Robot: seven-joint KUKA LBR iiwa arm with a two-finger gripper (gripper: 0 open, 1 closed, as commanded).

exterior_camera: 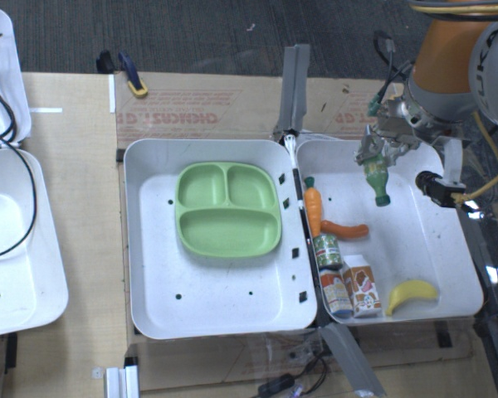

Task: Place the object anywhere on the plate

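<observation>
Camera view: looking down at a slant on two shallow white bins side by side on a bench.
Left bin (149, 288): holds a green plate (228, 209) with three compartments, lying flat near the bin's middle, nothing on it.
Right bin (448, 255): holds a carrot (314, 209) along the left wall, an orange sausage-shaped piece (345, 230) beside it, a can (327, 251), a small carton (362, 287) and a banana (412, 294) near the front.
Arm: grey with orange band, reaching in from the right.
Gripper (377, 157): over the right bin's back part, fingers closed on the upper end of a green bottle (378, 182).
Green bottle: hangs neck down, raised above the bin floor, well apart from the plate.
</observation>
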